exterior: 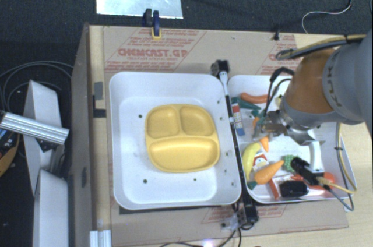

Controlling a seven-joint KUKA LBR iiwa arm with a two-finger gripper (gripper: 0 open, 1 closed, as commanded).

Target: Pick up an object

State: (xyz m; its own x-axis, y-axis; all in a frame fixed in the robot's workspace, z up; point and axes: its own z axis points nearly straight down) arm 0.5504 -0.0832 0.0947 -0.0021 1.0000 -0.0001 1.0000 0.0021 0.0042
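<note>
You can read one print: red "CHEMCAST GP" on brown protective sheet [152, 52] covering table, upper centre of frame, just above left bin. Same red lettering repeats at upper right of sheet, cut off by arm, only fragment showing. Fainter red lines around it too small to read.

We see the gripper [263, 130] low in the right bin [338, 141] over a banana [252, 157] (carrot [268, 170] beside); yellow tray [181, 137] fills the left bin [128, 123].
</note>
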